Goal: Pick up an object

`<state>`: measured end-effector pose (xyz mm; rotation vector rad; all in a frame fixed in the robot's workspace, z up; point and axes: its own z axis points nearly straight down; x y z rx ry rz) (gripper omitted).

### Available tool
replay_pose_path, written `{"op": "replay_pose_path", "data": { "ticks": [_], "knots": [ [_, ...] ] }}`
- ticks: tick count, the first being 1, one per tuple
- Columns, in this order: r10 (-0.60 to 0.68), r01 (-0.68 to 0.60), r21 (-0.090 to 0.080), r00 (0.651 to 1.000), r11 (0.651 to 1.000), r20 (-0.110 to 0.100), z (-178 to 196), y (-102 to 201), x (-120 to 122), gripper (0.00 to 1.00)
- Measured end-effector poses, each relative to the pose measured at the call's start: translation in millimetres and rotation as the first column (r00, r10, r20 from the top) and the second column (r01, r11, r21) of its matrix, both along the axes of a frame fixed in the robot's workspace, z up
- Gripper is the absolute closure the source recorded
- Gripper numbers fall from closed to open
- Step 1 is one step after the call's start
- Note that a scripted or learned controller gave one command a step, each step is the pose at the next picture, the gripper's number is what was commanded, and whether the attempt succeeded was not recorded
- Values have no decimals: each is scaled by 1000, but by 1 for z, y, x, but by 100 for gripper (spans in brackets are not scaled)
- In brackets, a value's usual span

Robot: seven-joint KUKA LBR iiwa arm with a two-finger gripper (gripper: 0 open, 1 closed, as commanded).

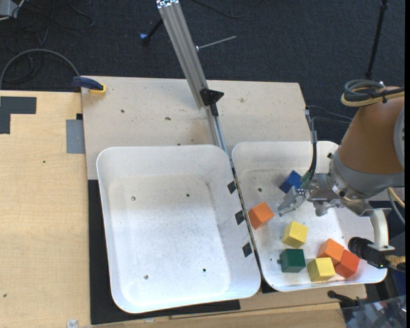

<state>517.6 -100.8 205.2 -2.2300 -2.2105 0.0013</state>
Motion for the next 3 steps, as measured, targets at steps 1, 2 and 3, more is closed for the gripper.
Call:
{"op": "replay_pose_path", "data": {
  "ticks": [1,2,3],
  "knots": [
    [9,-9,0,1000,1000,-2,61,21,-27,0],
    [6,-6,-3,1000,1000,8,157,-17,-30,0],
    [11,-11,-2,1000,1000,8,339,4,15,0]
  ]
}}
